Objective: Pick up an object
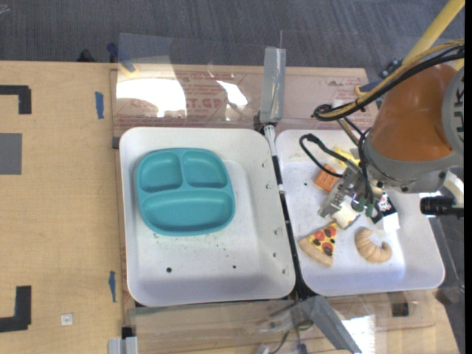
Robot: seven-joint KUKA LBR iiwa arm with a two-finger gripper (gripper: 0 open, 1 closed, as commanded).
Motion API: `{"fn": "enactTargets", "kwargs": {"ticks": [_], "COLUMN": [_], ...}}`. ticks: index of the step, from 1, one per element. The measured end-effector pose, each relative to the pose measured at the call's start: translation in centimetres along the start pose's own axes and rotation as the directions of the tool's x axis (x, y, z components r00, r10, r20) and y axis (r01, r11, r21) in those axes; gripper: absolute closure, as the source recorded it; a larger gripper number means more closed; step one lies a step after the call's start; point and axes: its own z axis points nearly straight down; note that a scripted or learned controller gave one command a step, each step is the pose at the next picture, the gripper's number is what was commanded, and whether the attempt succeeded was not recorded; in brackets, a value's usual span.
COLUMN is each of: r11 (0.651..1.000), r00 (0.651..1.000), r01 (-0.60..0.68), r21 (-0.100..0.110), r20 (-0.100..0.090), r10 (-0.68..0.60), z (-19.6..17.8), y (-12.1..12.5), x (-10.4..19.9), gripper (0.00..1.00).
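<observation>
Gripper point(345, 201) above cream-coloured block point(345, 215)

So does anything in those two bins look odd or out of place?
Nothing looks spilled or broken. The teal divided plate sits slightly askew in the left bin. In the right bin, a toy pizza slice and a croissant lie loose beside the pincer.

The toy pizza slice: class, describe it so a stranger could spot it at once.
Look in the right-hand white bin, toward its near edge. The pizza slice lies left of a tan croissant. It alone is a flat wedge, with red topping and dark spots.
</observation>
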Motion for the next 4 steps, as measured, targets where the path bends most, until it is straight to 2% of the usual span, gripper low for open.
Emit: {"fn": "enactTargets", "kwargs": {"ticks": [1, 2, 3, 4], "r11": [0.953, 0.525, 0.888, 0.728], "r00": [0.953, 0.525, 0.888, 0.728], "r01": [-0.304, -0.851, -0.46, -0.686], "r21": [0.002, 0.004, -0.002, 0.005], "r20": [-0.003, 0.001, 0.002, -0.001], "r10": [0.304, 0.851, 0.46, 0.686], "z": [1.2, 1.3, -2.7, 0.5], "y": [5.5, 5.1, 6.0, 8.0], "x": [4.7, 7.2, 8.8, 11.5], "gripper": [1.0, 1.0, 1.0, 1.0]}}
